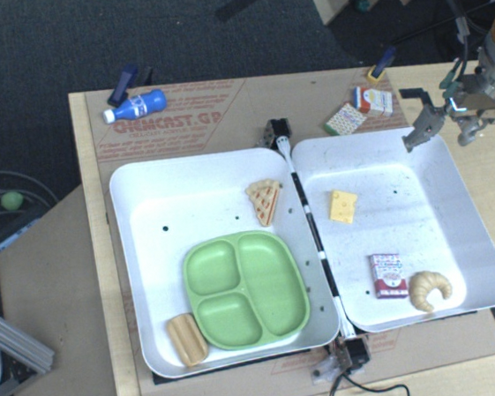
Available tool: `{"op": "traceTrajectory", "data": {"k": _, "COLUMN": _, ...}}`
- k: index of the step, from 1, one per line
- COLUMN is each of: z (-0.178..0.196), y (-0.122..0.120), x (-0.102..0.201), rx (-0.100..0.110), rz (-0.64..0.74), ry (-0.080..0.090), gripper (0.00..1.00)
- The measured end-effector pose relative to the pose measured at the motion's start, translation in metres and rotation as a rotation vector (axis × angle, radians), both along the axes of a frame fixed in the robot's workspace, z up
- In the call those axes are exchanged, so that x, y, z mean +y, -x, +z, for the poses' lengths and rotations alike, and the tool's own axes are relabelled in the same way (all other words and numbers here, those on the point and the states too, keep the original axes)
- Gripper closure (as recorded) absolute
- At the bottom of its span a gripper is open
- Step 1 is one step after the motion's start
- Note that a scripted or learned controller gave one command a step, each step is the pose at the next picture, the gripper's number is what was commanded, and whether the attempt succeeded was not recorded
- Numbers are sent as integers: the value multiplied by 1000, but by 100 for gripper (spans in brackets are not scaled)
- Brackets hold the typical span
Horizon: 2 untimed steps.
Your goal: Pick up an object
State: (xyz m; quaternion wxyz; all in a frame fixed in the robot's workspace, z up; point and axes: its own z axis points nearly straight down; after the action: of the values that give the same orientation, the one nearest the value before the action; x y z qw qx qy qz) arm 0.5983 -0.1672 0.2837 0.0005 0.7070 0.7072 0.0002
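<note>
Croissant (430, 289), the toy pastry nearest the viewer, lies in the front right corner of the right bin (461, 204), touching or just beside a small red carton (387, 275) on its left. Either would serve as the object to pick up, as would the yellow cheese wedge (343, 206) farther back in the same bin. The gripper (438, 118) hangs over the far right rim of that bin, so all three lie toward the viewer and to the left of it; the cheese looks the shortest reach. Whether the jaws are spread or closed cannot be told from this angle, and nothing shows between them. The left bin (137, 241) holds a green divided plate (244, 288) with nothing on it, a tan bread piece (186, 339) at the plate's front left edge, and a waffle slice (265, 201) near the far right corner. Beyond the bins, on the tabletop (220, 116), lie a blue and white bottle (135, 106) at far left and small printed packets (357, 111) near the gripper.
</note>
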Motion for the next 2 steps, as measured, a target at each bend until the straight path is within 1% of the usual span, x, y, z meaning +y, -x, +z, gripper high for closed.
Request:
{"op": "traceTrajectory", "data": {"k": 1, "z": -96, "y": 2, "x": 49, "rx": 3, "rz": 1, "ry": -1, "gripper": 0}}
{"op": "traceTrajectory", "data": {"k": 2, "z": -199, "y": -11, "x": 71, "rx": 2, "rz": 0, "ry": -1, "gripper": 0}}
